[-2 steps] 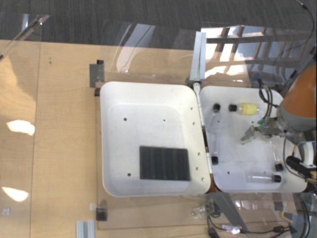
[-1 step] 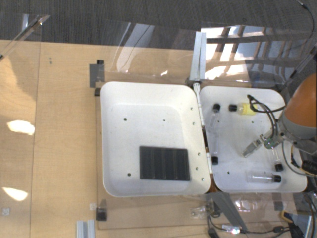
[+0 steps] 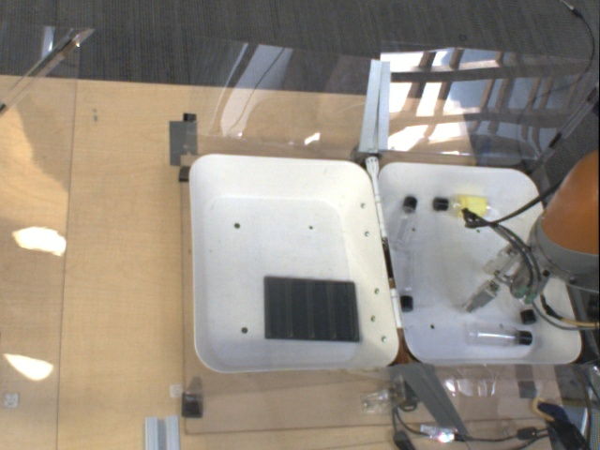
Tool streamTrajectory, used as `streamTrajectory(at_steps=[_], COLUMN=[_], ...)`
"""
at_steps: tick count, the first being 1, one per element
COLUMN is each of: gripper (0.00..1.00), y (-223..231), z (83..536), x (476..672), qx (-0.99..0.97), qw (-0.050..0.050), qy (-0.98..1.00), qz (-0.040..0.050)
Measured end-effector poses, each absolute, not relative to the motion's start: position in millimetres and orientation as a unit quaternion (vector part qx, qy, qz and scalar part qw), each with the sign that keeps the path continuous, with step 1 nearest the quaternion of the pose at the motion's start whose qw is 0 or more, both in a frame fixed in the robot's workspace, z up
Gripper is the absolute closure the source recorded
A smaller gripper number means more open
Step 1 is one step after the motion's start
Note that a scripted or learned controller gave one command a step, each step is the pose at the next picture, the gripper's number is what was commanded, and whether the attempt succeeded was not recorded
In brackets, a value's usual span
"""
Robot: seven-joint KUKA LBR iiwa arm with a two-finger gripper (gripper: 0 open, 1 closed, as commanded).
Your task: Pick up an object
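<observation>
While a black ribbed pad lies flat in the left bin, we see small black caps, a yellow piece and a clear tube in the right bin, our gripper over it, grasp unclear.

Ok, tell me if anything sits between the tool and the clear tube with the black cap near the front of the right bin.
Nothing visible does. The tool hangs over the right bin, and the clear tube lies just below it in the camera view, with bare white floor between them. The small black pieces lie off that path.
</observation>
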State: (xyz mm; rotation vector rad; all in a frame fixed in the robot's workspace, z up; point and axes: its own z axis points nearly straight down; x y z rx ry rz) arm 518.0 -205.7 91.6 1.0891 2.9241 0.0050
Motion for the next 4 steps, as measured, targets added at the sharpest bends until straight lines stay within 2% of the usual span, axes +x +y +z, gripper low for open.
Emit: streamTrajectory(at_steps=[1,2,3,4], gripper=[0.0,0.0,1.0,1.0], y=[-190,-172,-172,-198], z=[94,94,106,147], x=[494.3,498.4,500.2,519.2], qx=[0.127,-0.074,-0.073,-0.314], qw=[0.012,0.018,0.02,0.005], qy=[0.992,0.997,0.997,0.949], qz=[-0.001,-0.0052,-0.0053,-0.0014])
